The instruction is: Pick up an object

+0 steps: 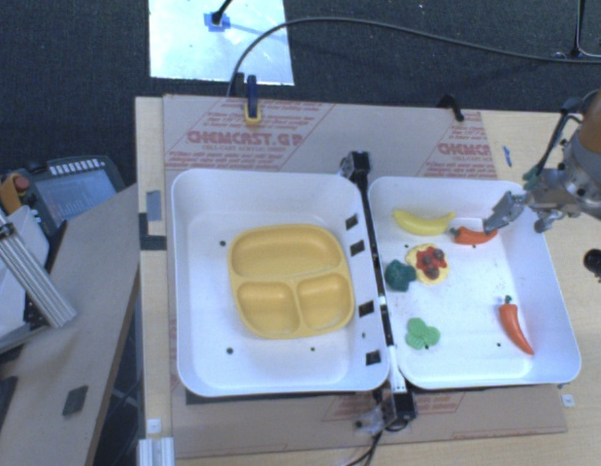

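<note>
— Where's the claw [518,214]?
— At the right bin's [548,357] far right edge, fingers spread, gripping nothing, just beside the red chili [472,235].
— Other objects?
— Banana [422,222] near the far edge, carrot [515,325] toward the near right corner.

Cardboard sheet [310,129] under the bins: red print "CHEMCAST GP" at upper left, repeated partly legible at upper right

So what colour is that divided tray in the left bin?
Yellow; the divided tray shows plainly in the camera view.
</note>
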### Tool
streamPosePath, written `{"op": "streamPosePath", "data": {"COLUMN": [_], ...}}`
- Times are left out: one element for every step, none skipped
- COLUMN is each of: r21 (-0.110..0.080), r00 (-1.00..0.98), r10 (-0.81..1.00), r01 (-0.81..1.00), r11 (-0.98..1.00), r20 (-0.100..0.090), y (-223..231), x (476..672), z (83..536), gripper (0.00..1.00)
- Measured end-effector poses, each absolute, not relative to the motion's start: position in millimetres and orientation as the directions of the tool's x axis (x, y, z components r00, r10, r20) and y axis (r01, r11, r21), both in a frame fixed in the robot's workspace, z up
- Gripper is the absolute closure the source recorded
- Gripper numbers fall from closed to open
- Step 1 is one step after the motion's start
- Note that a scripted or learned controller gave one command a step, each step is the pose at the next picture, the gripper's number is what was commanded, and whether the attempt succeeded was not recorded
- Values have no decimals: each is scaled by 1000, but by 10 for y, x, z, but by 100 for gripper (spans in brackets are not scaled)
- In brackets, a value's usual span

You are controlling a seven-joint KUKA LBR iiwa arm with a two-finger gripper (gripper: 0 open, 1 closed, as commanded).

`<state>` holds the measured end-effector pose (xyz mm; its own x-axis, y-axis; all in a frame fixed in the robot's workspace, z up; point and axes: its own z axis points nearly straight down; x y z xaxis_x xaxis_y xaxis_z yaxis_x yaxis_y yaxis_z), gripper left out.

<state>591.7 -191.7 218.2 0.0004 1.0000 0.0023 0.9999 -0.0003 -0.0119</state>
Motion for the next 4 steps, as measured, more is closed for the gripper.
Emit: {"op": "streamPosePath", "data": {"r21": [2,-2,-1,3], "r00": [-3,-1,-1,0], "r10": [1000,1000,1000,1000], "r01": [1000,1000,1000,1000], "r11": [3,1,1,0], "r20": [-1,1,1,0], "y": [-1909,-1887,-1837,-1839], "x": [5944,5886,5857,5875], "z": [2262,1662,1237,858], "gripper": [0,0,0,0]}}
